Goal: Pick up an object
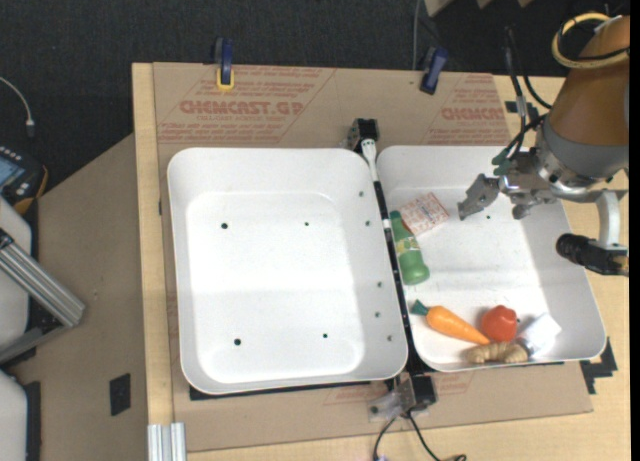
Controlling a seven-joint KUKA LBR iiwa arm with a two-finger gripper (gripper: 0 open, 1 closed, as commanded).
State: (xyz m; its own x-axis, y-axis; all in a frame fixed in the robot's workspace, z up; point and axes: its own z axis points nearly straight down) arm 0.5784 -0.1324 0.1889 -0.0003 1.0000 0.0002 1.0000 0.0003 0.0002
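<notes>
The grey gripper [497, 200] hovers over the right shallow white bin [570, 279], fingers spread, holding nothing. Below it lie a green plastic bottle [408, 250], an orange toy carrot [452, 324], and a red toy tomato [500, 322].

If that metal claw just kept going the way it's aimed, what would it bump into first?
Probably the bare white floor of the right bin. The gripper hangs over that bin, aimed down and slightly left. The small white card with red print lies nearest, a little further left; depth is hard to judge.
</notes>
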